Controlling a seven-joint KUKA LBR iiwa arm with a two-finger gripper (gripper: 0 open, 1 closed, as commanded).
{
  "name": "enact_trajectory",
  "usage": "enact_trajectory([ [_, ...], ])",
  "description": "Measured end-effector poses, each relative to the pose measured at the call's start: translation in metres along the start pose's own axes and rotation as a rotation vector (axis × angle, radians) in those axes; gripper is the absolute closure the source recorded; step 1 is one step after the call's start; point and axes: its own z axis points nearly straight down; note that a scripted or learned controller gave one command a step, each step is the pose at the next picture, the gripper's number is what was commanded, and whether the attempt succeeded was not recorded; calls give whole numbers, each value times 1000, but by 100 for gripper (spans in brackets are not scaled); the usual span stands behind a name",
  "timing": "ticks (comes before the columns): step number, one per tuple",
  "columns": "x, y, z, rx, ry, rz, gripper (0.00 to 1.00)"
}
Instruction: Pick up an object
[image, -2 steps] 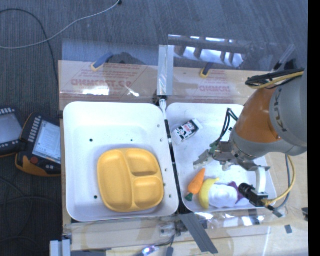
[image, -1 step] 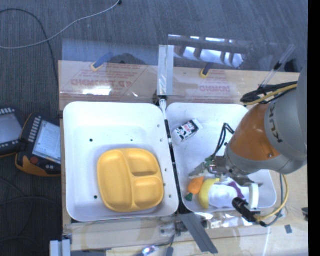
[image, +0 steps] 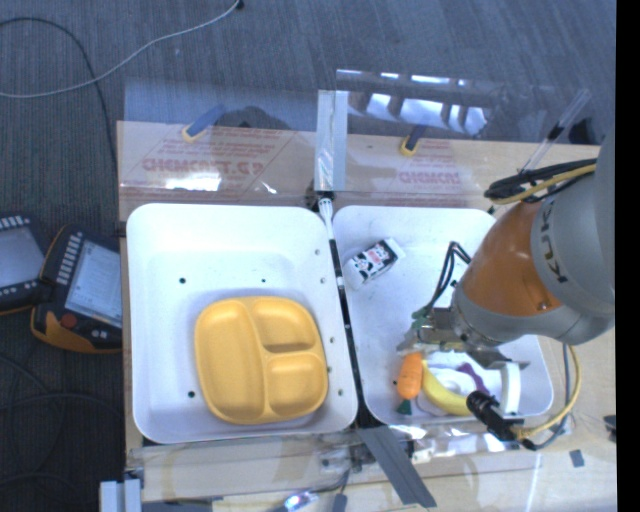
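Carrot (image: 409, 377): I see it, orange with a green tip, lying in the right bin (image: 400, 300) near the near edge, touching a banana (image: 444, 393).
Banana: yellow, curved, lying just right of the carrot on a white and purple item I cannot identify.
Gripper (image: 450, 342): I see it low over the near part of the right bin, just above the carrot and banana; the wrist hides the tips, so I cannot tell whether it grips anything.
Arm (image: 540, 265): grey with an orange band, reaching in from the right over the right bin.
Small box (image: 372, 259): black and white, at the far left of the right bin.
Left bin (image: 160, 290): holds a yellow divided tray (image: 262, 357) towards its near side.
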Motion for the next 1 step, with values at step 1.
enact_trajectory([
  [1,28,16,-107,18,-4,8,100],
])
